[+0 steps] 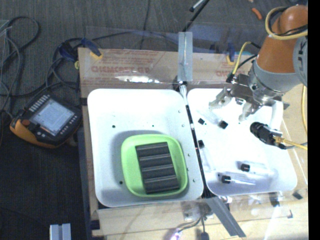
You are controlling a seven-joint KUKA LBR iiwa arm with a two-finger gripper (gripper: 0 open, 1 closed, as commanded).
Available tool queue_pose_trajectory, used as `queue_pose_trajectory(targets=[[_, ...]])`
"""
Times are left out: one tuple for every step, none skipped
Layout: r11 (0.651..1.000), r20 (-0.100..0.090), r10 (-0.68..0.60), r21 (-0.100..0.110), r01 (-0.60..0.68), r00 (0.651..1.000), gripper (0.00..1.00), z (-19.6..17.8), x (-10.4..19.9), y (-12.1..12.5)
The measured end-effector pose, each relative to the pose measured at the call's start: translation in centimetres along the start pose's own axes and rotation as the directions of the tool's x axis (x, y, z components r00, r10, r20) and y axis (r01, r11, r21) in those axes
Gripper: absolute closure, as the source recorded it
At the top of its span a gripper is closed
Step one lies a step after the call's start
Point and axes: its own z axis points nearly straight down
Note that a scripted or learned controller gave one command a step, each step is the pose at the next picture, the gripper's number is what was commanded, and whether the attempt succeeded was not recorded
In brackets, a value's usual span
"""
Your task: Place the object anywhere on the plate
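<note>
I judged the placing step to be already done: the dark ribbed object point(157, 167) lay flat on the green plate point(128, 156), well inside its rim, in the near half of the left bin point(102, 114). The gripper point(232, 109) hung over the far part of the right bin point(285, 176), its fingers spread wide with nothing between them, so I read the arm as free of the task's thing.

From my seat, the next move called only for keeping the arm away from the plate, or lifting it clear.

The divider point(192, 134) where the two bins met stood between gripper and plate. A few small clear vials with dark caps point(245, 171) lay near the right bin's near edge, and a small dark piece point(223, 124) sat just below the fingers. Above the bins there was open room.
</note>
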Motion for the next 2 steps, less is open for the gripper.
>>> queue_pose_trajectory(targets=[[0.999, 0.002, 0.041, 0.001, -0.041, 0.999, 0.00, 2.7, 2.2, -1.9], [0.999, 0.001, 0.034, -0.001, -0.034, 0.999, 0.00, -1.4, 4.9, 1.8]])
